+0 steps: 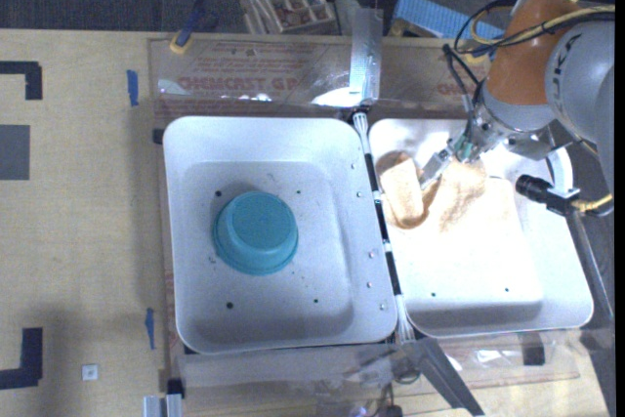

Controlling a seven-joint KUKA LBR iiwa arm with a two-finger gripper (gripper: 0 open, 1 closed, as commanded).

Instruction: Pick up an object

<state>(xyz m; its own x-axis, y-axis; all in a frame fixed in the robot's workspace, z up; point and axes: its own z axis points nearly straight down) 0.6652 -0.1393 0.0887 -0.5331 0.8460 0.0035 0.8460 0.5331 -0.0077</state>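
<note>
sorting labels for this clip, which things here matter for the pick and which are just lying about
In the job:
- gripper, low in the right bin
- tan bread-like object beside it, by that bin's left wall

Lying about:
- teal bowl, upside down in the left bin
- blue tape marks on the bench

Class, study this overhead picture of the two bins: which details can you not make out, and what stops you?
- Tool, camera view: fingers too small and blurred to read.
- Tan object in the right bin: glare washes out its edges and identity.
- Blue bowl: seen from above, its orientation is unclear.
</note>
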